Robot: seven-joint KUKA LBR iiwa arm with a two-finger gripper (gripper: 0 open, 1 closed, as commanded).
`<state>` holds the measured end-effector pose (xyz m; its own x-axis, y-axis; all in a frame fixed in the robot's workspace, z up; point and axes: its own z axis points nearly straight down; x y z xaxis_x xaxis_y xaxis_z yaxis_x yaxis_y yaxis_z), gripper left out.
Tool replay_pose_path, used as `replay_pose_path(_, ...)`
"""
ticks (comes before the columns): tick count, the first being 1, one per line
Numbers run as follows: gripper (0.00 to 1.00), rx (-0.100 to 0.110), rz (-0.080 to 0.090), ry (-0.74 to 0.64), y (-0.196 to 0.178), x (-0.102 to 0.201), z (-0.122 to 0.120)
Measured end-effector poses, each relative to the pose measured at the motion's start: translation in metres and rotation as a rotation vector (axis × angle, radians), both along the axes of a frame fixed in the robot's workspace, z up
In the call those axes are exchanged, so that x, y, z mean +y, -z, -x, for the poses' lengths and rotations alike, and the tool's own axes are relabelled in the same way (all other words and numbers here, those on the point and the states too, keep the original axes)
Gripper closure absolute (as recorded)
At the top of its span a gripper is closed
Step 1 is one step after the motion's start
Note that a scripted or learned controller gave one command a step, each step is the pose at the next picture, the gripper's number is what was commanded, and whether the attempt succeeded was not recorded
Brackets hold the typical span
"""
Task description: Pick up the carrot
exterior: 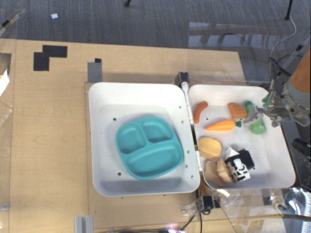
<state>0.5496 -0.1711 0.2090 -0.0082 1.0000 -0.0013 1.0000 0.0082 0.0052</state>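
Carrot (221, 125) lay sideways in the right bin (286, 166), orange with green top; gripper (262, 111) just beside it, finger state indiscernible.

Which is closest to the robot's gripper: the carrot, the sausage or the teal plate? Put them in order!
Measured from the gripper, at the right bin's right side:
1. The carrot, mid right bin, nearest.
2. The sausage, by the right bin's left wall, next.
3. The teal plate, in the left bin, farthest.
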Motion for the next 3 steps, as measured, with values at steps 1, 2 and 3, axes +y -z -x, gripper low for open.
replay_pose_path(1, 0.0, -0.021, 0.004, 0.078, 0.092, 0.002, -0.033)
replay_pose_path(2, 0.0, -0.007, -0.001, -0.148, 0.121, 0.077, -0.034)
replay_pose_path(3, 1.0, -0.018, 0.0, -0.152, 0.107, 0.078, -0.037)
